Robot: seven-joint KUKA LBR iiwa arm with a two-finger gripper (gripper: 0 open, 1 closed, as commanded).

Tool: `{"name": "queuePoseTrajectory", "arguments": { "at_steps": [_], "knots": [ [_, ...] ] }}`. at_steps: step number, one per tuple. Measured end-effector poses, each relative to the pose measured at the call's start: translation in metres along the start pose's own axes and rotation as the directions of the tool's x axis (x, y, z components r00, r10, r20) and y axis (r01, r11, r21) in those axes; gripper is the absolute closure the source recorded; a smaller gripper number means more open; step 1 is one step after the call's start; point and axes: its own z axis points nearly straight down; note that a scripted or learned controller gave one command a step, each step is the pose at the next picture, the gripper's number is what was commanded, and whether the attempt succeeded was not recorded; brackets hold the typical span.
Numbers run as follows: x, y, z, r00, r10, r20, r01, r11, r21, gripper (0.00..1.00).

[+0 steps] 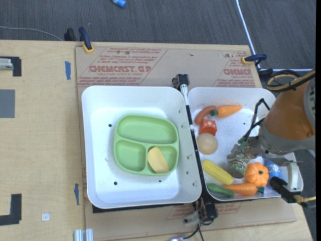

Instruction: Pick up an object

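Overhead slanted view of the counter (40,134) with two shallow white bins side by side. The arm (293,117), its orange band prominent, reaches in from the right over the right bin (235,129). The hand (244,152) hangs low above the bin's lower middle, over a dark tangle of greenish and grey material that cannot be identified; whether the hand is apart or together cannot be told, since the wrist hides it.

Objects near the hand: a small orange pumpkin (257,174) just below and to its right; an ear of yellow corn (217,171) lying at a slant to its lower left; a beige round ball (207,144) to its left; a red block (208,127) touching the ball's upper side. A carrot (242,189) and a green vegetable (219,189) lie along the bin's near wall. Farther up, a second carrot (228,110) and a curved red pepper (203,114) lie well apart from the hand.

The left bin (100,114) holds a green three-compartment plate (146,144), of smooth moulded plastic; a yellow rounded object (158,159) lies in its lower right compartment.

Both bins rest on a brown cardboard sheet (125,64) with red printing, clamped at its far corners. The counter is pale wood; beyond it lies dark grey carpet, on which a small blue bottle (116,0) lies.
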Motion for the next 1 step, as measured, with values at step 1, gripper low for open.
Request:
{"name": "queuePoseTrajectory", "arguments": {
  "at_steps": [1],
  "knots": [
    [0.0354,-0.0110,-0.1154,1.000,-0.004,-0.009,0.005,1.000,0.018,1.00]
  ]
}}
